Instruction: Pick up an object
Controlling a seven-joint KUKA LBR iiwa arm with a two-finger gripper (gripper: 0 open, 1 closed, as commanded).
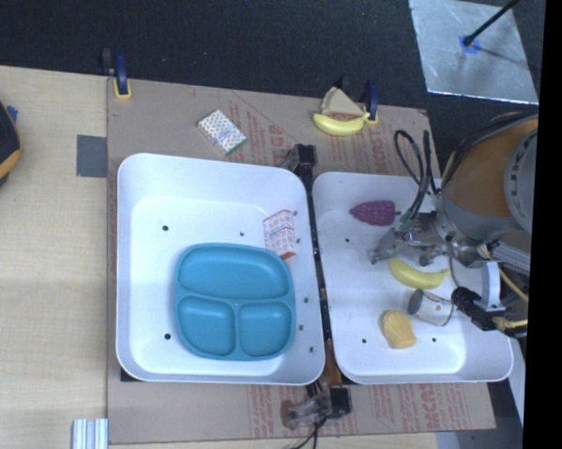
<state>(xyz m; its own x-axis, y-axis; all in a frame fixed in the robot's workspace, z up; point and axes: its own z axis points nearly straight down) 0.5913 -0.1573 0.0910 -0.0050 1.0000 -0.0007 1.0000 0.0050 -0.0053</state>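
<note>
My claw (413, 252) is low in the right bin (349, 359), just above the banana (417, 274); whether it is open or closed I cannot tell. The banana lies almost left to right, ends curving up. Close around it are a purple piece (373, 212), a cylinder (431, 307) and a yellow block (399, 329). The left bin (142, 193) carries a blue tray (234, 299).

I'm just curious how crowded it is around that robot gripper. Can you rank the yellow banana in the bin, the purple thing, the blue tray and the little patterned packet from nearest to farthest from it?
Measured from the gripper in the camera view:
1. Yellow banana, right bin, just below the gripper.
2. Purple object, same bin, up and to the left.
3. Blue divided tray, left bin.
4. Patterned packet, on the cardboard above the left bin.
</note>
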